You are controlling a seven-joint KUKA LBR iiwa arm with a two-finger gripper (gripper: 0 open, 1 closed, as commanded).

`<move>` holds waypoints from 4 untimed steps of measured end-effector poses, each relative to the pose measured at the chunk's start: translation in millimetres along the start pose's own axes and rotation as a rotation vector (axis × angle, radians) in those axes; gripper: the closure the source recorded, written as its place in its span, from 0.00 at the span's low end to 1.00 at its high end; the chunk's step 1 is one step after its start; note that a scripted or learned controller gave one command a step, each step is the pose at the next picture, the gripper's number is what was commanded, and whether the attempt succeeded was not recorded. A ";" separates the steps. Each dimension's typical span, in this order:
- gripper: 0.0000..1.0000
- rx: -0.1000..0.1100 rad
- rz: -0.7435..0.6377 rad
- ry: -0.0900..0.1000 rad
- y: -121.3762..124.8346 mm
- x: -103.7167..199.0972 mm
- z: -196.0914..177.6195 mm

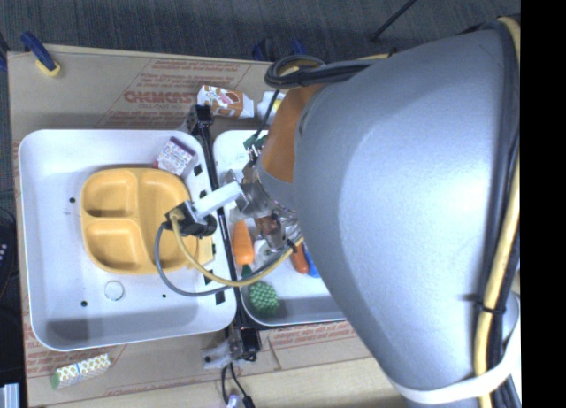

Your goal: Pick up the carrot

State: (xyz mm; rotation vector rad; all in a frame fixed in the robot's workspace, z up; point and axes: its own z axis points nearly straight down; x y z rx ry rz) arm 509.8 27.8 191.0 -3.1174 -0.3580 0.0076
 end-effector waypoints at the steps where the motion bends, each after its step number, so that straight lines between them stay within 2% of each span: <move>1: 0.00 0.000 0.021 -0.002 -5.8 -1.7 0.1; 2: 0.00 0.000 0.019 -0.003 0.8 -19.6 0.4; 3: 1.00 0.005 0.012 -0.007 -0.4 -19.4 -9.1; 4: 1.00 -0.001 -0.118 0.000 -93.2 -13.6 -24.2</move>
